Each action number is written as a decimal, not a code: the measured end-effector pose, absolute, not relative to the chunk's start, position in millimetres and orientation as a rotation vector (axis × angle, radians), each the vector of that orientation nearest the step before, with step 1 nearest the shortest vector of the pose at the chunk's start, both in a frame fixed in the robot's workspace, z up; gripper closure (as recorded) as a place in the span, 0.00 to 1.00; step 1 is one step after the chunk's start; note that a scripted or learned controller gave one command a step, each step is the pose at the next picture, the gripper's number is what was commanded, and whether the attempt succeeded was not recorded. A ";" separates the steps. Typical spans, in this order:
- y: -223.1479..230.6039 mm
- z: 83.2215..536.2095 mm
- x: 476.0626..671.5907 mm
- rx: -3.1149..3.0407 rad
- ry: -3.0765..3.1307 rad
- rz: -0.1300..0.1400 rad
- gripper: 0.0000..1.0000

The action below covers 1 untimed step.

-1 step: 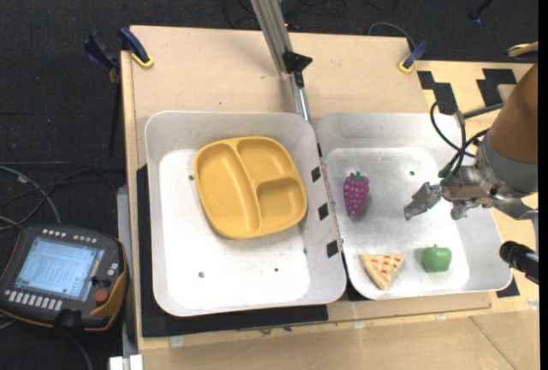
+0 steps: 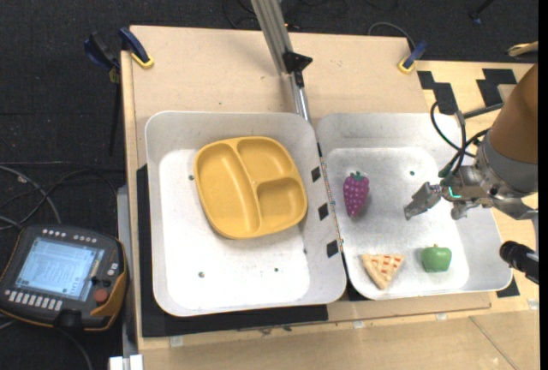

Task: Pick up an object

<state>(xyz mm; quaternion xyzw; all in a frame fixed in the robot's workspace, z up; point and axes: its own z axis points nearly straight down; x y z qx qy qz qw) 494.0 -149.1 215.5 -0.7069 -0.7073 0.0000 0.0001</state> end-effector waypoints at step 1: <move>-146.9 161.6 503.6 -2.218 -2.219 0.004 0.00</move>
